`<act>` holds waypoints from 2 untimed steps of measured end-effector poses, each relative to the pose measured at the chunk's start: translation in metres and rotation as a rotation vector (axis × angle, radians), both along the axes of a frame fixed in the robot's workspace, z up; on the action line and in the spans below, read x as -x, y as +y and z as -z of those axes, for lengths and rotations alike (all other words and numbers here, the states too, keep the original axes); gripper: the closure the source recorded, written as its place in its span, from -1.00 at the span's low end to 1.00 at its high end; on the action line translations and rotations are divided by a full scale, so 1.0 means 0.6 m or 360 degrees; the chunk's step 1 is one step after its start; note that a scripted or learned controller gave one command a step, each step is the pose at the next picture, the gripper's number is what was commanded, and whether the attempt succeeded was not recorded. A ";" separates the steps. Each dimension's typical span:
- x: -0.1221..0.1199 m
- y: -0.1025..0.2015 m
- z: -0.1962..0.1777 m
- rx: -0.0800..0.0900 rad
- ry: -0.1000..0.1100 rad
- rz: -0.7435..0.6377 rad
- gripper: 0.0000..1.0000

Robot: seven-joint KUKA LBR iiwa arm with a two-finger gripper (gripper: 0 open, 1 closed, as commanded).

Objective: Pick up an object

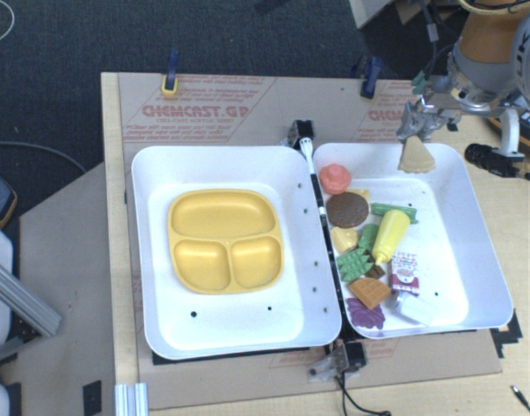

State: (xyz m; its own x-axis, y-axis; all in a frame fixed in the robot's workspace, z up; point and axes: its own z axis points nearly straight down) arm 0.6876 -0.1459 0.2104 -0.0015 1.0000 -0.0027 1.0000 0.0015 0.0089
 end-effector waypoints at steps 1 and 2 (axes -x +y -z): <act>-0.002 0.000 -0.027 -0.0002 0.0005 0.0001 1.00; 0.026 0.079 -0.017 -0.0008 0.0019 -0.0005 1.00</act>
